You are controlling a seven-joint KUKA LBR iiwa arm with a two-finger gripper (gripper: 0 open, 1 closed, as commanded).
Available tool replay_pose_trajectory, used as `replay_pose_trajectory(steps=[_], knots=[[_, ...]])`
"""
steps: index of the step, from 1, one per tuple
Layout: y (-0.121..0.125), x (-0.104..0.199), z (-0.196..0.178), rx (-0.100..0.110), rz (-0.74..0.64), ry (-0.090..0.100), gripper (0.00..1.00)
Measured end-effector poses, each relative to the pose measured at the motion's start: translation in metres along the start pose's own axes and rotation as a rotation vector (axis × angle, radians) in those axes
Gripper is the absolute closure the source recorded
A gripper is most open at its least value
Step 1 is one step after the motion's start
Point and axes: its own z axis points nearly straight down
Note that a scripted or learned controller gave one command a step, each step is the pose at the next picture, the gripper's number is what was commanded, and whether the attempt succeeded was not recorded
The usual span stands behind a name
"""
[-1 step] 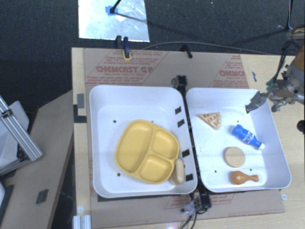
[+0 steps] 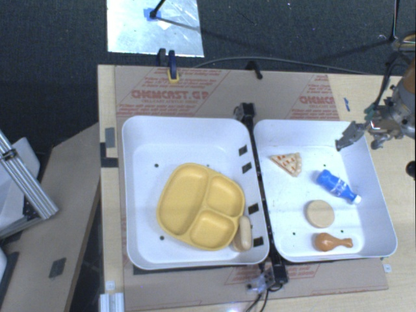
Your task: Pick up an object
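Nearest you, a brown toy drumstick (image 2: 333, 242) lies in the right white bin (image 2: 370, 174), beside a round tan disc (image 2: 320, 214) and a blue plastic bottle (image 2: 337, 186). Your gripper (image 2: 354, 135) hangs over that bin's far right rim; you cannot tell how far it is open, and nothing shows in it.

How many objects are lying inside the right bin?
4. Pizza slice near the back left, blue bottle in the middle right, round tan disc below it, drumstick at the front.

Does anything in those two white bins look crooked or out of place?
Slightly. The yellow divided tray in the left bin sits turned at an angle to the walls, and a small tan bread-like piece is wedged between its corner and the bin's right wall. Nothing looks spilled or broken.
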Motion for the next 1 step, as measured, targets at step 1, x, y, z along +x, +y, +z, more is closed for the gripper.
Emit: replay_pose_trajectory(steps=[1], knots=[[0.0026, -0.0034, 0.0616, 0.004, 0.002, 0.001, 0.0]])
